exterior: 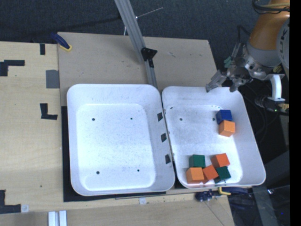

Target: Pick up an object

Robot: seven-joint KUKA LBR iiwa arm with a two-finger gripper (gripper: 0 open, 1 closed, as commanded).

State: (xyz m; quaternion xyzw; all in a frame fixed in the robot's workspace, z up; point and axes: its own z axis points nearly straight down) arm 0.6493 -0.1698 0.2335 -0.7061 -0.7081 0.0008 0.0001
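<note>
I see my claw (221, 83) spread open with nothing in it, above the bin's (249, 126) corner, blocks (225, 122) below it

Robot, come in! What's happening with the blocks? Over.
Gripper open, above right bin's far rim, holding nothing. Blocks lie in right bin. Nothing blocking.

Pale wooden bench (103, 65) against dark blue-grey carpet (70, 6), evenly lit.

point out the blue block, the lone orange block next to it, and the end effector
blue block (225, 115), camera view, top face
orange block (227, 127), camera view, top face
end effector (220, 85), camera view, between its fingertips at the right bin's far rim
</note>
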